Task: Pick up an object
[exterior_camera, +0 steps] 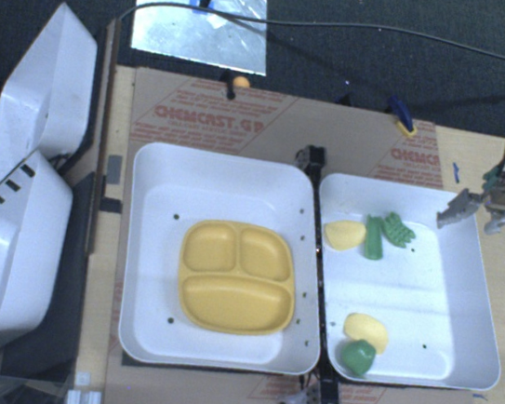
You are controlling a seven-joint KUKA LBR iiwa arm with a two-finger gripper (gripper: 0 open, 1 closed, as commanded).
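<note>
In the right bin lie several toy foods. A yellow piece sits beside a long green piece and a ridged green piece near the bin's far left. A second yellow piece touches a round green piece near the front edge. My gripper hangs over the bin's far right corner, up and to the right of the ridged green piece. It is open and nothing is between its fingers.
The left bin holds a yellow divided plate. Large white housings stand along the left edge of the bench. A foil sheet and cables lie behind the bins. A black clamp joins the bins at the back.
</note>
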